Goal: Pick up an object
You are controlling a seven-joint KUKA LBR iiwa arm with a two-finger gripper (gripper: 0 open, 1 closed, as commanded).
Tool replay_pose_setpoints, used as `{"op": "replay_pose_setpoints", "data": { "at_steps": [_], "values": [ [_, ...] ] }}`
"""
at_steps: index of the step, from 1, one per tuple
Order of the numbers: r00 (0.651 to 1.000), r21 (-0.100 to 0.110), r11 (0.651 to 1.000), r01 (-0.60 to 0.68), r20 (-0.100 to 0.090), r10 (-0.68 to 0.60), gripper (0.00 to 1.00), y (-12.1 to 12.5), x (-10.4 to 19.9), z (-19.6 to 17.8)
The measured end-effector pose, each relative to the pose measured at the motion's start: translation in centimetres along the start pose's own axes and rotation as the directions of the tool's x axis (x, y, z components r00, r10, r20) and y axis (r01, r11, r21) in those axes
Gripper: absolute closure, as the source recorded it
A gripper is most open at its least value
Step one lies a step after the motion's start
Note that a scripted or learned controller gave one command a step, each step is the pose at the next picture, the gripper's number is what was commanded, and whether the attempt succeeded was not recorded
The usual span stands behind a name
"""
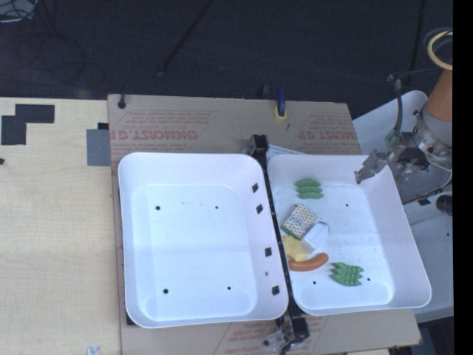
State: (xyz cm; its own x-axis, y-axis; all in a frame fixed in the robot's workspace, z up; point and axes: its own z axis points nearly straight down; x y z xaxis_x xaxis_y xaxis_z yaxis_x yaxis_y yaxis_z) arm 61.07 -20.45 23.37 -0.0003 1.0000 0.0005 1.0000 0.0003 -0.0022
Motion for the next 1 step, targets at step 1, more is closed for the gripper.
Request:
{"op": "replay_pose_setpoints", "data": {
  "at_steps": [1],
  "values": [
    [1.0, -0.017, 1.0, 0.003, 0.005, -0.003, 0.0, 2.2, 1.2, -16.37]
  ]
}}
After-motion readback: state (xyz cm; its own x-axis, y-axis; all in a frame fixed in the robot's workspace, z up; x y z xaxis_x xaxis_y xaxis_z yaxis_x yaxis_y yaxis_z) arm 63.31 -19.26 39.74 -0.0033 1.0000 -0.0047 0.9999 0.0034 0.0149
